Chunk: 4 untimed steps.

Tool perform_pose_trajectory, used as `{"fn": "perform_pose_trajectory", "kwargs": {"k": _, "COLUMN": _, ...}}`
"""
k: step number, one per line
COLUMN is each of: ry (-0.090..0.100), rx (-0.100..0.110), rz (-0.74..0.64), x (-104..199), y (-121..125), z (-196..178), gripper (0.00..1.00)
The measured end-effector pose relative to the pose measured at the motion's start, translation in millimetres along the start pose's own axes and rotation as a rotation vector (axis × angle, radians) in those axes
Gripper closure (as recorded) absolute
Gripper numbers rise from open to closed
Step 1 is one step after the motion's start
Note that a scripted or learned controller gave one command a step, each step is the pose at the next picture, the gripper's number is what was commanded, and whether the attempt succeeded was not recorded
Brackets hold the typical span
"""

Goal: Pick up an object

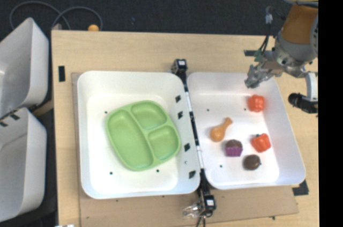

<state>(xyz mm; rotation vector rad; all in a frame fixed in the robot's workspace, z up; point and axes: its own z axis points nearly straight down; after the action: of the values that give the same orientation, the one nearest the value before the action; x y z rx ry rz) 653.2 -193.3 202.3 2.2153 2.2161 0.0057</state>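
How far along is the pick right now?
Nothing looks picked yet. The end effector hangs over the right bin's upper edge, above the upper red pepper, with no object seen in it. The chicken drumstick and other toys lie in the bin. Descent, grasp and lift remain.

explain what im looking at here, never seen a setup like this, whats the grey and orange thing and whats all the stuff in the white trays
This is one picture from a camera fixed above a wooden bench, looking down at a slant. The grey and orange thing at the right is a robot arm, and the dark metal piece at its tip is its two-finger gripper, its hand for picking things up. It hangs over the far edge of the right white bin with nothing between its fingers.

That bin holds small toy foods: a red pepper-like piece, an orange drumstick-shaped piece, a purple and brown piece, a second red piece and a dark brown round piece. The left white bin holds a green plastic plate with three compartments.
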Motion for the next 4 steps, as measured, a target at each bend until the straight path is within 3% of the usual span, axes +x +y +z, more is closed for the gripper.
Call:
{"fn": "perform_pose_trajectory", "kwargs": {"k": 1, "ry": 0.001, "rx": 0.002, "rz": -0.001, "x": -2, "y": 1, "z": -41, "gripper": 1.00}}
{"fn": "perform_pose_trajectory", "kwargs": {"k": 4, "ry": 0.004, "rx": 0.005, "rz": -0.007, "x": 156, "y": 6, "z": -62, "gripper": 1.00}}
